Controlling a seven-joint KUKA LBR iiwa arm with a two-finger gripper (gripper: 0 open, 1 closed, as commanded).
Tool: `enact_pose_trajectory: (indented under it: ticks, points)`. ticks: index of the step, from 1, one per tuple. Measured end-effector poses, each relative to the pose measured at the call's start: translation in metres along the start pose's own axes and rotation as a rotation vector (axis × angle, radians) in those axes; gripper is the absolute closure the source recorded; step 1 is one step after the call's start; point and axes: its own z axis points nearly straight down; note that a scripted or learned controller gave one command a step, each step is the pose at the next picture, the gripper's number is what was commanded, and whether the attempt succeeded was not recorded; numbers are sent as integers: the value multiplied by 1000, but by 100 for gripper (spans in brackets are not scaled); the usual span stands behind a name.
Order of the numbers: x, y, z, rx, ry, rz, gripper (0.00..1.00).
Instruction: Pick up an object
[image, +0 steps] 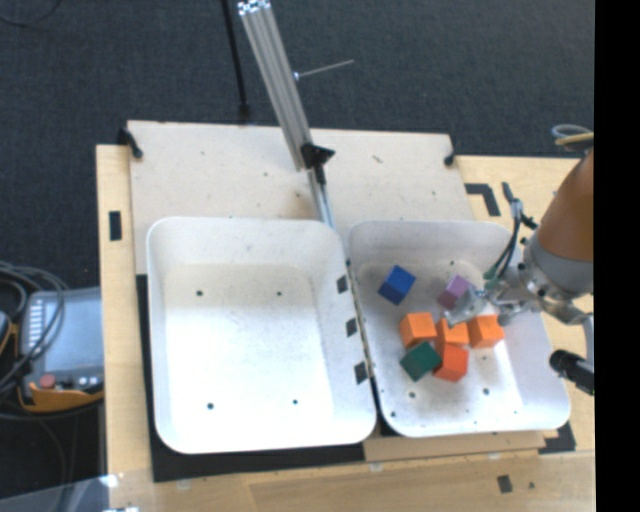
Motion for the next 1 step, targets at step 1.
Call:
enact_pose_trajectory:
  ticks: [1]
  points:
    - [-3,-7,44,-15,-10,2,0]
